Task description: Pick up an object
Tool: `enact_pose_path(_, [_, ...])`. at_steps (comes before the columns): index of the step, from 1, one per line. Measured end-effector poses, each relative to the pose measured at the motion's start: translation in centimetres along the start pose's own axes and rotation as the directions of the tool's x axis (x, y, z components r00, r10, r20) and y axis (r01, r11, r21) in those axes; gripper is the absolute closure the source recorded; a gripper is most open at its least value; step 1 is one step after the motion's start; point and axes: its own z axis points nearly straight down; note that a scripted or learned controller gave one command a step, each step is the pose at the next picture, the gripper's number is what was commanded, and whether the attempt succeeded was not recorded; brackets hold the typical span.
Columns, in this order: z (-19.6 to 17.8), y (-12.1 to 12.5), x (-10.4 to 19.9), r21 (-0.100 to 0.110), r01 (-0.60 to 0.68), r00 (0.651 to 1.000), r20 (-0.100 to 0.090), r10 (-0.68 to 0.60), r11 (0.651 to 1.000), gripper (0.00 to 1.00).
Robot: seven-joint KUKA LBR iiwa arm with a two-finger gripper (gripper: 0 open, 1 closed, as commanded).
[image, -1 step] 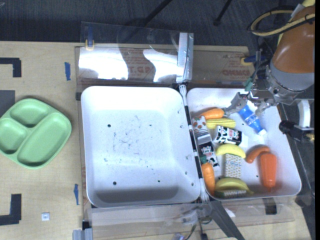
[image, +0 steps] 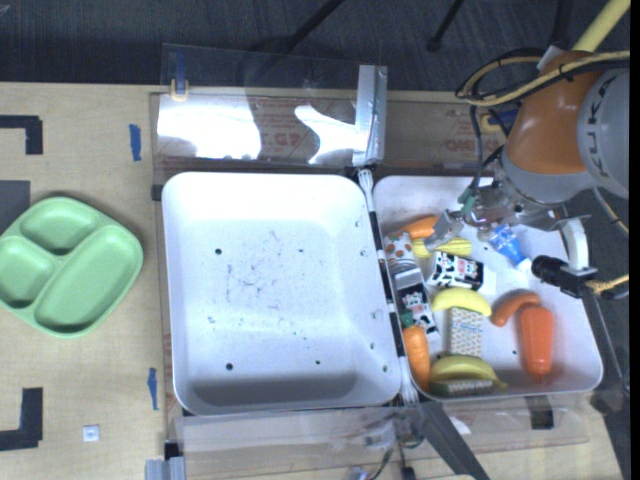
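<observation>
The claw (image: 470,211) is hanging over the far edge of the right bin (image: 590,363), can't tell its grip from up here, so it looks like it's lining up a grab and needs to drop onto something like the banana (image: 461,301) mid-bin.

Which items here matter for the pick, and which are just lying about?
Job:
gripper
right bin
carrot
banana
black-and-white carton

Lying about:
left bin
green divided plate
blue tape marks
</observation>
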Motion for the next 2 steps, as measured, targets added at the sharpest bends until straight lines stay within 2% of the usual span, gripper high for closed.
enact_pose_path(1, [-3.7, -0.4, 2.4, -0.003, 0.269, 0.963, 0.002, -0.269, 0.963, 0.00])
enact_pose_path(2, [-3.3, -1.3, -5.2, -0.004, 0.317, 0.948, 0.004, -0.317, 0.948, 0.00])
